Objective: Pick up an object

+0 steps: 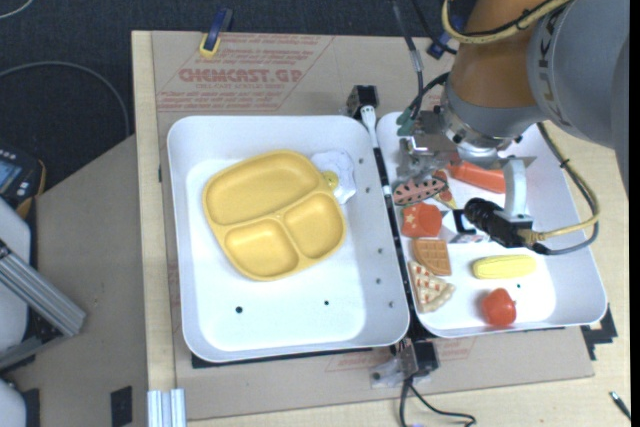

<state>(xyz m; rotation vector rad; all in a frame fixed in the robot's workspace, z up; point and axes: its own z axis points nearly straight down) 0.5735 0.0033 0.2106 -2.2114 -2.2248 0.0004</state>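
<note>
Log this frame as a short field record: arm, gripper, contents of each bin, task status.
arm: over the right bin, reaching in from the right
gripper: low at the bin's upper left corner; jaws' state unclear
left bin: yellow divided plate
right bin: orange carrot, red tomato, yellow corn cob, two waffle pieces, other toy foods
task status: no object seen held

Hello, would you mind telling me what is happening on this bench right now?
A robot arm reaches in from the right, its gripper low over the far end of the right bin, near a carrot. That bin also holds toy food: a corn cob, a tomato and waffle pieces. The left bin holds a yellow divided tray. Nothing looks lifted yet.
</note>
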